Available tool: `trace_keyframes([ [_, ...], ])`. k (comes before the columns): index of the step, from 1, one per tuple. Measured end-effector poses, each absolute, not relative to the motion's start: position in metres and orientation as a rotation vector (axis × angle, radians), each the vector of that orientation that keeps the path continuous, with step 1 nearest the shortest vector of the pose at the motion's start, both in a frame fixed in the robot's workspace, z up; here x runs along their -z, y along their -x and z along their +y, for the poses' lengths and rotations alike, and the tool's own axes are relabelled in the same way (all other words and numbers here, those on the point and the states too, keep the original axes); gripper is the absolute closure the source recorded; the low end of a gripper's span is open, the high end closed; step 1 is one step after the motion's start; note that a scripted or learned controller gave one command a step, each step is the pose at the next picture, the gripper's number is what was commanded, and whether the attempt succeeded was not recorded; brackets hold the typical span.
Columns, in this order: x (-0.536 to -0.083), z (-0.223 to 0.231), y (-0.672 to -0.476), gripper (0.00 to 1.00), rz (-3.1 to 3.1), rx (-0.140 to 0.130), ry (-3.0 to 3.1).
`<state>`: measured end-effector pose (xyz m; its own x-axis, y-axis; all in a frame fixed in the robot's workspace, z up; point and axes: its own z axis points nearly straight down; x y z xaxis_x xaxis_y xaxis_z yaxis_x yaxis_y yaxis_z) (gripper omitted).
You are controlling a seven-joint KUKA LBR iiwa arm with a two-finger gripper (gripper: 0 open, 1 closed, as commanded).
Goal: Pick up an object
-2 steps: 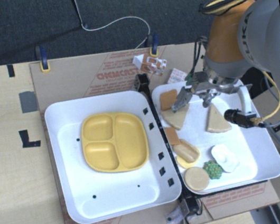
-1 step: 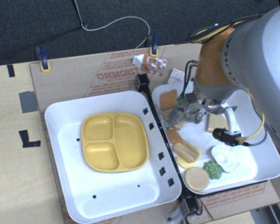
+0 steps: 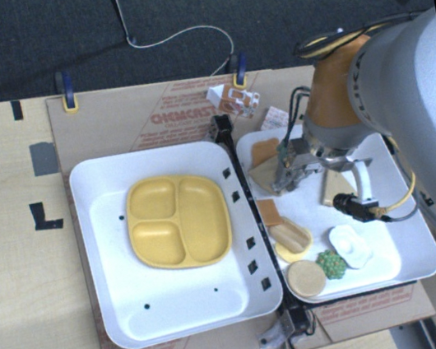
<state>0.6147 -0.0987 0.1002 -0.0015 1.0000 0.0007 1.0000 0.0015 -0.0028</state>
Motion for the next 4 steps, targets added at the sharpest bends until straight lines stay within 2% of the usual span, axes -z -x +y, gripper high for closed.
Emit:
trace_keyframes([
  [1, -0.099, -0.099, -0.614, 0.0, -2.221, -0.003, 2.218],
  [2, -0.084, -0.107, -0.649, 0.0, -2.224, 0.001, 2.218],
  [3, -0.097, -0.107, -0.648, 1.0, -2.224, -0.003, 2.216],
  [4, -0.19, -0.029, -0.582, 1.0, -2.232, 0.011, 2.214],
])
